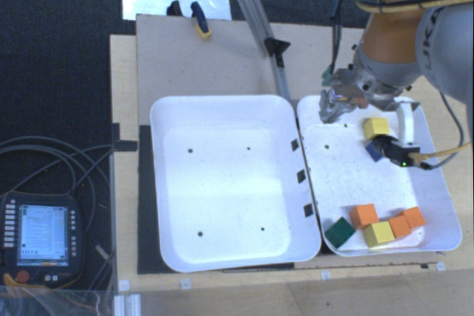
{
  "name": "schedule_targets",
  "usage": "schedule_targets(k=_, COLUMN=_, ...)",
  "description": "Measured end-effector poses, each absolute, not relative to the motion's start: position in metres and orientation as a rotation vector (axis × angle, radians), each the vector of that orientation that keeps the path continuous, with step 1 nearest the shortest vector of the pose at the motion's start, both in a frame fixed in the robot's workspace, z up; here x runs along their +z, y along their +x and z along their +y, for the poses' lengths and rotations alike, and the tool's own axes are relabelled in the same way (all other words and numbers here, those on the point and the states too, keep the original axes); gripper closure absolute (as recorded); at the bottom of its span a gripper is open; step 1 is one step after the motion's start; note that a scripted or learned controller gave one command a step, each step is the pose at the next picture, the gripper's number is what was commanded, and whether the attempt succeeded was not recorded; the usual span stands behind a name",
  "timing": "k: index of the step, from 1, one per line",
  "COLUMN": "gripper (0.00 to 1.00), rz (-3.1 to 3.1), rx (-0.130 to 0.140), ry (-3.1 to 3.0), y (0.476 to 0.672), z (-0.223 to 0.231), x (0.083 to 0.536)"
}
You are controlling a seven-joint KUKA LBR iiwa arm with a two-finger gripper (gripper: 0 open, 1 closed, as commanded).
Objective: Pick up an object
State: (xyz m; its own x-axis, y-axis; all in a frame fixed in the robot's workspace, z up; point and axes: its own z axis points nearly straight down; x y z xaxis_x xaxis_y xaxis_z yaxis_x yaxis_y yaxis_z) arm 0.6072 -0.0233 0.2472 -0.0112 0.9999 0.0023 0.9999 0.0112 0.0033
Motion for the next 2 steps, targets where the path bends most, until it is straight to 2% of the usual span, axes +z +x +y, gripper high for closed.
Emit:
schedule_targets(k=1, gripper=1.00, rz=2.234, rx=0.004, ry=2.209, y=0.608, z=0.034, x=0.238)
schedule_targets(k=2, gripper=1.00, rz=2.234, rx=0.007, ry=2.209, y=0.601, z=0.087, x=0.255)
